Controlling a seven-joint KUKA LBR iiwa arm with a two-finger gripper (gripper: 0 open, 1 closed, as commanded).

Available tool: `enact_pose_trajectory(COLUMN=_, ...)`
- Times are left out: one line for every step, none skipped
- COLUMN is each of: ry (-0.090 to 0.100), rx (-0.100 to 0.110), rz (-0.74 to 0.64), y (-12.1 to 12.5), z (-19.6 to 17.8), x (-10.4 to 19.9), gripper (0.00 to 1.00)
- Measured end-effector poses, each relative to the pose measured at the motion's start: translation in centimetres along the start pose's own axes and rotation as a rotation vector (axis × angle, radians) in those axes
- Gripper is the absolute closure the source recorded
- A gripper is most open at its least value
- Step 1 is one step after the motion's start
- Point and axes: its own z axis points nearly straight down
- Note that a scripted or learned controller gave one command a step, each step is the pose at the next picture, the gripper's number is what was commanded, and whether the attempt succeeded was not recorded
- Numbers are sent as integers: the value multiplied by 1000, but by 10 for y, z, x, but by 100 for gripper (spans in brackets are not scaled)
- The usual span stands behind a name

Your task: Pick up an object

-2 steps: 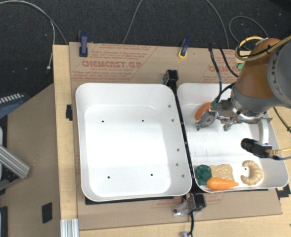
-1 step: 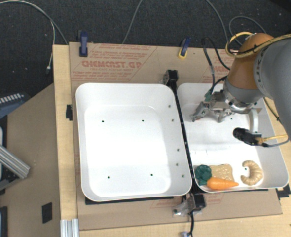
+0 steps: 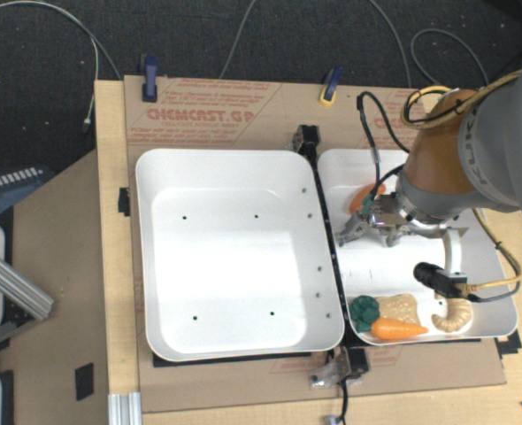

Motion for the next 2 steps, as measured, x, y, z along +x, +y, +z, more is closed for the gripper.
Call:
enact_pose_trajectory(ry=-1, rx=-3, rz=0, y=45, z=-14, x=-6, gripper=0)
enact_pose_trajectory(ry=-1, rx=-2, rz=1, y=45, z=-18, x=-7, gripper=0)
